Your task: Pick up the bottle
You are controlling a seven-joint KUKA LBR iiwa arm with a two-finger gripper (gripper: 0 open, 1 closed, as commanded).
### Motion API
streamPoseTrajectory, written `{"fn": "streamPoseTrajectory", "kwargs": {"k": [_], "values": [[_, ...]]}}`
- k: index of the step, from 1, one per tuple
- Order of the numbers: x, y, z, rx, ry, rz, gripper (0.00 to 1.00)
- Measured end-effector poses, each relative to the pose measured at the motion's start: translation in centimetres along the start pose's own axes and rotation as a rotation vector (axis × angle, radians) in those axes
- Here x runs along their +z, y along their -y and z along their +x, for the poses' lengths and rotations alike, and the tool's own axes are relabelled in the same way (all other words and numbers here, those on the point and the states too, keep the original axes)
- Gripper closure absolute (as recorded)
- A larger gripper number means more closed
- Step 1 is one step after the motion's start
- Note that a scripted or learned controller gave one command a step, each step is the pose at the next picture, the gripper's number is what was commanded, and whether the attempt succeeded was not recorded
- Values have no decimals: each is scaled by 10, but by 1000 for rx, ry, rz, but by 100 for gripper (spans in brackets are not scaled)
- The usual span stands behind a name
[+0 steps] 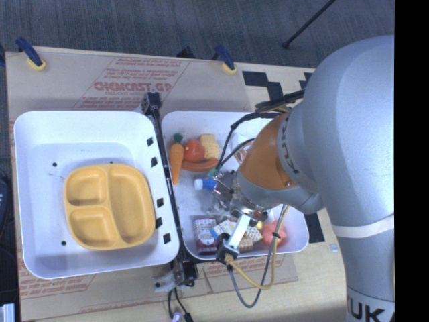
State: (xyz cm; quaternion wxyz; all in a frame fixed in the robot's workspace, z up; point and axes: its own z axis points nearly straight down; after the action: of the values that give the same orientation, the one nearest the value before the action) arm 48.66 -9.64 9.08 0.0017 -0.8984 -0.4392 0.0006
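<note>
The gripper [225, 198] is being held low in the right bin [201, 117], largely hidden under the wrist; whether it is open or closed cannot be told. The bottle [206, 184] is lying just beside it, toward the view's left, below the carrot [175, 164], with its long axis apparently running across the view and its white cap pointing away.

Bench [320, 274] on grey carpet [134, 12]
We see cardboard [80, 72] over the bench, blue clamps [31, 54] at its far edge, a dark pole [318, 15] beyond.
</note>
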Motion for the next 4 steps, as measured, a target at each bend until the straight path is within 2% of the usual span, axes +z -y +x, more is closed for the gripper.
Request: {"fn": "streamPoseTrajectory", "kwargs": {"k": [1,2,3,4], "values": [[-171,3,-13,-239,2,1,100],[-84,-10,-32,-440,2,4,100],[-100,15,2,-570,2,1,100],[-184,39,33,-456,2,1,100]]}}
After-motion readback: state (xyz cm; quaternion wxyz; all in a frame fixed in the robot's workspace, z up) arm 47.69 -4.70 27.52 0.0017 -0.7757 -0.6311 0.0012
